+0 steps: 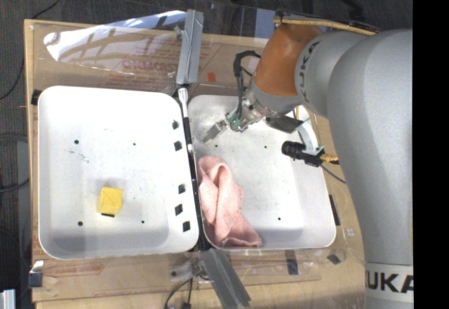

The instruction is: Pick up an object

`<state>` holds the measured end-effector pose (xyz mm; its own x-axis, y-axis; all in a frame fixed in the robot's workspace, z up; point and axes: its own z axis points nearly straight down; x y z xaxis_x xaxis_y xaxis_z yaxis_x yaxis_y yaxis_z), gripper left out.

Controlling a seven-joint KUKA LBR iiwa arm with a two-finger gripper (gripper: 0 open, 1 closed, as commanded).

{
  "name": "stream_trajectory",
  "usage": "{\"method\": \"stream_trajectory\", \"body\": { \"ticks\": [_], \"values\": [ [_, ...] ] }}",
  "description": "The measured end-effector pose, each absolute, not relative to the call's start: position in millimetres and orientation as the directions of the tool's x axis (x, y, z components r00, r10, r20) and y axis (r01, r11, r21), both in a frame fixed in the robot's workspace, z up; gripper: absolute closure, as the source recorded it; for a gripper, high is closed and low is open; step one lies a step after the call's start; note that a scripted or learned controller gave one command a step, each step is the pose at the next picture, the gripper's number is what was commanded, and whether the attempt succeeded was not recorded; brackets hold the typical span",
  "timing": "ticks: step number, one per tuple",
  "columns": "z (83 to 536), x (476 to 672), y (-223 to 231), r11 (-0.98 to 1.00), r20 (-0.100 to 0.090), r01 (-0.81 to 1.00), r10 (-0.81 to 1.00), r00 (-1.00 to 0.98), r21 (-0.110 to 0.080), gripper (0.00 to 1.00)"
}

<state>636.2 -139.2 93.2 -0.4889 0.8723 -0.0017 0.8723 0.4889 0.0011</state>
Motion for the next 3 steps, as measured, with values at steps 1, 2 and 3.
{"method": "stream_trajectory", "body": {
  "ticks": [1, 2, 3],
  "values": [
    [103.3, 636.6, -139.2, 0.492, -0.003, 0.87, 0.87, -0.492, 0.0, 1.0],
    [93.1, 656.1, -189.8, 0.691, -0.003, 0.723, 0.723, -0.691, 0.001, 1.0],
    [93.9, 653.0, -202.8, 0.537, -0.005, 0.844, 0.844, -0.537, 0.002, 1.0]
  ]
}}
